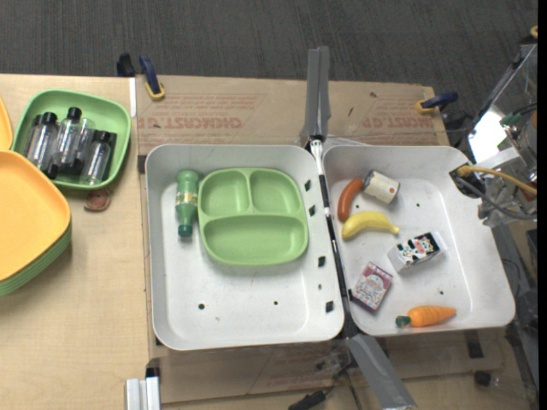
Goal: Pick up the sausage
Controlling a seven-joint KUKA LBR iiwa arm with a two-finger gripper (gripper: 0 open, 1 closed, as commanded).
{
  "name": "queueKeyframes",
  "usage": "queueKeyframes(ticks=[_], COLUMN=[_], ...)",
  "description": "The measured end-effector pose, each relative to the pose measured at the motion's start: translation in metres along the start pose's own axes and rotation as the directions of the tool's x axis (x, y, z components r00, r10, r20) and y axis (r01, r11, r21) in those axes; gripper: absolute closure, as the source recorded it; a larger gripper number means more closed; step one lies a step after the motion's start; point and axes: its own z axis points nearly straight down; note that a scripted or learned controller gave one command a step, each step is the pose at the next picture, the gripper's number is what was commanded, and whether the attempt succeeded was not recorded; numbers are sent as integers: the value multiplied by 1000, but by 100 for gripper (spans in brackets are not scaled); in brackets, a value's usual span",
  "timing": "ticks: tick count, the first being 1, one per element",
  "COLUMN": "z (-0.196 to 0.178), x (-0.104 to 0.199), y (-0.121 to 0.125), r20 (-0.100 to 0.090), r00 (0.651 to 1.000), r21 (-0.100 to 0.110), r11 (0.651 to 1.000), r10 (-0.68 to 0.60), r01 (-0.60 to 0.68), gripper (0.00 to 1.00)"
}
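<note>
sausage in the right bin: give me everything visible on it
The sausage is a small orange-red curved piece, smooth and glossy like plastic toy food, apparently whole. It lies flat on the floor of the right bin, in the upper-left part near the divider, running top-right to bottom-left. Its lower end sits close against the banana; contact is unclear. The white cylinder lies just to its right, apart.

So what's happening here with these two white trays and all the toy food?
A robot arm at the right edge is meant to pick up the sausage, which lies untouched in the right bin, just above the banana. Around it sit a small cylinder, a patterned box, a pink card pack and a carrot. The left bin holds a green divided plate with a green bottle beside it. Nothing is being held yet.
</note>
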Motion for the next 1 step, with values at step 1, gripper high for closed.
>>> queueKeyframes(ticks=[1], z=[-8], x=[-1], y=[1], r20=[4], r00=[1000], r21=[1], r11=[1000], r10=[-1], r01=[1], gripper=[100])
